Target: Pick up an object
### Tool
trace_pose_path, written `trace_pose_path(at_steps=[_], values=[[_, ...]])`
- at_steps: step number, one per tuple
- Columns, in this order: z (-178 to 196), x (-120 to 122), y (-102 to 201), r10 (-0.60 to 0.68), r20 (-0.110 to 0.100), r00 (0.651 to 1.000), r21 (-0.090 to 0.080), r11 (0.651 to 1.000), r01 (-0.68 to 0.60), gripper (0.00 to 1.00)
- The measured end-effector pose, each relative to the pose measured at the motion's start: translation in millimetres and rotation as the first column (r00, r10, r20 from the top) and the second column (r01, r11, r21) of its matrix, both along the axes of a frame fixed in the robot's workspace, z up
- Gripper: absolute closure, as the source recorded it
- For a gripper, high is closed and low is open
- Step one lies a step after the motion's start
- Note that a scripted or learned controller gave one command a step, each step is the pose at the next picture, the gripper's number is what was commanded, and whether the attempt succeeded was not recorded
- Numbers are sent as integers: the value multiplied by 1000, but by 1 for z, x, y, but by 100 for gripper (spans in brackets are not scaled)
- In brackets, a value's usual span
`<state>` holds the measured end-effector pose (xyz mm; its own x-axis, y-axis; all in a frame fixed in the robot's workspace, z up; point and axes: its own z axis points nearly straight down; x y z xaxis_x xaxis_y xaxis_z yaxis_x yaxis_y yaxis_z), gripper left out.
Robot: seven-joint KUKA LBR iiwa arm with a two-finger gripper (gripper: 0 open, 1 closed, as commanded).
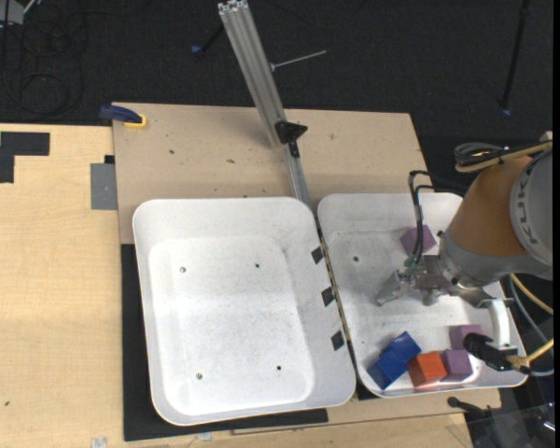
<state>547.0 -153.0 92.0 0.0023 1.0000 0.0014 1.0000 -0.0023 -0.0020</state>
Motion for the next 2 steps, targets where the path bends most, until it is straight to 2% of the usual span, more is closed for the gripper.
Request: trace_pose_path(at_steps=[1,2], values=[[10,0,-1,-7,0,1000,1,1000,7,100],[53,4,0,5,3,1000,-1,1000,-5,100]])
